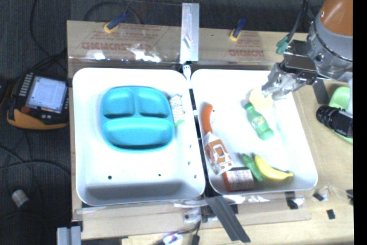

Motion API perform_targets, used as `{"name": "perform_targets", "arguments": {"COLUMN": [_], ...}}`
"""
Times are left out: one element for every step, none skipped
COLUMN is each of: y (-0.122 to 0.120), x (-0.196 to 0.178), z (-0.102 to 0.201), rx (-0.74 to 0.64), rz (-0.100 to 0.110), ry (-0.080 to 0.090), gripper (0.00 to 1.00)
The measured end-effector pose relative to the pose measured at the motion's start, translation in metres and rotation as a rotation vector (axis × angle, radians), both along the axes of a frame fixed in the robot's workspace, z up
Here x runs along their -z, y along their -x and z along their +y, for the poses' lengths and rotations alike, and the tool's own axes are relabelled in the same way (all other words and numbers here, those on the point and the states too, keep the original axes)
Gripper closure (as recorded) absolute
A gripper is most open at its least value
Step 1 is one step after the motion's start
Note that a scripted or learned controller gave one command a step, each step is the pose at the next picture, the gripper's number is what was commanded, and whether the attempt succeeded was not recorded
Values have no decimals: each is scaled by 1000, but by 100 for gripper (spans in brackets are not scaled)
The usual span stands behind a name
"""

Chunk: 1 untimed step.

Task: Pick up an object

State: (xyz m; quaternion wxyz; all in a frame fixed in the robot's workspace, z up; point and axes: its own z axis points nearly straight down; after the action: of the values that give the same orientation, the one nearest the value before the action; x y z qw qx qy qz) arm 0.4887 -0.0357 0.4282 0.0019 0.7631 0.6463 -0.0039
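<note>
My gripper (279,88) hangs over the back right part of the right bin (304,140), the arm coming in from the right. Just left of and below its tip lies a pale yellow object (258,101), and I cannot tell whether the two touch. A green bottle (260,121) lies right under that object. Along the bin's left side are an orange carrot (206,116) and a packet with a white and orange label (217,155). Near the front lie a brown bottle (237,179), a yellow banana (273,170) and a small green item (248,159).
The left bin (92,181) holds a blue divided plate (137,117) with a small white and green packet (176,108) at its right edge. A metal strip (190,31) stands behind the divide between the bins. A green thing (342,97) sits on the bench right of the bins.
</note>
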Motion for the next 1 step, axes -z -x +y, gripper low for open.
{"name": "perform_targets", "arguments": {"y": [4], "x": [-6], "z": [69], "rx": [-188], "rz": [-2], "ry": [-5], "gripper": [100]}}
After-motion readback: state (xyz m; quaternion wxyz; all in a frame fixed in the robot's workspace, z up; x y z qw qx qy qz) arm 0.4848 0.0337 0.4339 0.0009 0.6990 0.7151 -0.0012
